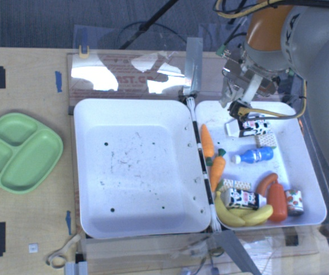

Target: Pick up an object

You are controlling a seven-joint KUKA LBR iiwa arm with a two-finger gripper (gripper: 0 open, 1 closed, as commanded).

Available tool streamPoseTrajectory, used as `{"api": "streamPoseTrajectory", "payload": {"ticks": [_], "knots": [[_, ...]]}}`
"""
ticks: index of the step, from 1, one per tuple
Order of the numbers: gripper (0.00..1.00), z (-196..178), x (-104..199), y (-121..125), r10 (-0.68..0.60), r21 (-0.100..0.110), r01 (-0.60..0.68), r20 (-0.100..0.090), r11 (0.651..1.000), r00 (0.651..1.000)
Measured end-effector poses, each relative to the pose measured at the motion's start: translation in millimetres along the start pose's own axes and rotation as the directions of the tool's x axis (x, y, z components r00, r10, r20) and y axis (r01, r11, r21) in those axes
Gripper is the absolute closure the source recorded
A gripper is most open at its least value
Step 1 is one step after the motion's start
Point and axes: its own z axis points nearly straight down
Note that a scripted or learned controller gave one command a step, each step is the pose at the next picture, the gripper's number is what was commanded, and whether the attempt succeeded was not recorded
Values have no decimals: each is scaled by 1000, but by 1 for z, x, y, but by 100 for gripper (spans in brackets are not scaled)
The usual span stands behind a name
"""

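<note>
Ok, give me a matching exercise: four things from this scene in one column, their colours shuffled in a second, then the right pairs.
Things:
1. bottle
2. banana
3. divided plate
4. upper carrot

Colours:
A. green
B. orange
C. blue
D. yellow

Pairs: 1-C, 2-D, 3-A, 4-B

The bottle, banana and upper carrot lie in the right bin; the divided plate sits on the bench left of the left bin.
</note>
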Motion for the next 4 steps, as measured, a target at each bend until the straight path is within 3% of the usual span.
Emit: {"api": "streamPoseTrajectory", "payload": {"ticks": [2, 3, 4], "knots": [[100, -21, 3, -1, -6, -1, 6, 0, 1000, 1000], [100, 64, -45, 51, -12, -1, 12, 0, 1000, 1000], [100, 53, -44, 52, -13, -3, 13, -1, 1000, 1000]]}}
